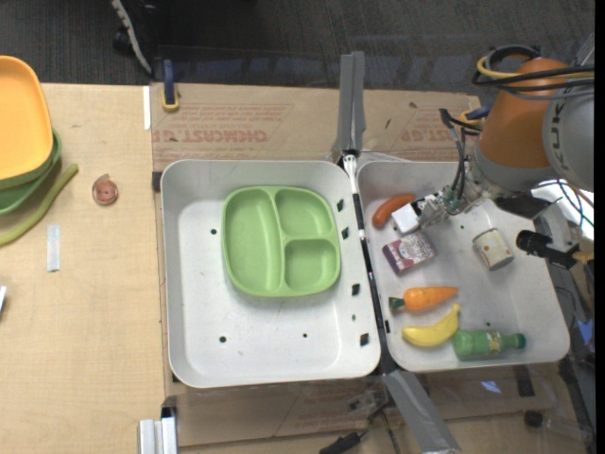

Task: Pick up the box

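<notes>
Box (409,252): a small maroon and white carton lying flat on the floor of the right bin (544,296), just below and to the left of the gripper (433,208) as the camera sees it, apart from the fingers. Whether the fingers stand wide or narrow cannot be told at this size.

Hazard 1, nearest: a small white block (406,218) lies against the gripper's left side. A descent here would likely close on it rather than the box.

Hazard 2: an orange sausage-shaped toy (391,209) lies just beyond the block and could be pushed onto the box.

Hazard 3: a toy carrot (427,298), banana (431,330) and green bottle (486,343), farther below the gripper, leave little room if the flat box slides.
</notes>
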Motion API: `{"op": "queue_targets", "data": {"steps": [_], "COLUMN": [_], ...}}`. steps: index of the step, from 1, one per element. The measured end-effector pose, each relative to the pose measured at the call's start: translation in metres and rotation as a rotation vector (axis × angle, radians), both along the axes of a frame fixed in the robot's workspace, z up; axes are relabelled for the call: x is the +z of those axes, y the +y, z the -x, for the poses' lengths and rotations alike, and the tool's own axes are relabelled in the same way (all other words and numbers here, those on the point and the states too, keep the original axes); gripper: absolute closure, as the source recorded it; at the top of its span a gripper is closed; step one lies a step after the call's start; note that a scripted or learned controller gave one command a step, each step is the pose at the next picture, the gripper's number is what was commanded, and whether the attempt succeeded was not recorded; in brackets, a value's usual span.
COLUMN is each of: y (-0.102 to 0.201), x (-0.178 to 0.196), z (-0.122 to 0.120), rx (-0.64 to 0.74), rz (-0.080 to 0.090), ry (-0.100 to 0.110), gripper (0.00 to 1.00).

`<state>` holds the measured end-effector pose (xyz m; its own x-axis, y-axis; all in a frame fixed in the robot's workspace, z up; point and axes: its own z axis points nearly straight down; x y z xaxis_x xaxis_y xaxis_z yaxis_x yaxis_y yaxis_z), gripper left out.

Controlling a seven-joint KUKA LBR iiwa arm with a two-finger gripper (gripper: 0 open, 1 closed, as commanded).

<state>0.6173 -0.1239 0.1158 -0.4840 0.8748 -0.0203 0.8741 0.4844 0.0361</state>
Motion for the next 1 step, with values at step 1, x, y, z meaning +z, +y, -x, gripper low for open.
{"op": "queue_targets", "data": {"steps": [1], "y": [0.0137], "x": [0.0189], "z": [0.0154], "rx": [-0.14], "rz": [-0.002], "ry": [0.04], "gripper": [0.0]}}
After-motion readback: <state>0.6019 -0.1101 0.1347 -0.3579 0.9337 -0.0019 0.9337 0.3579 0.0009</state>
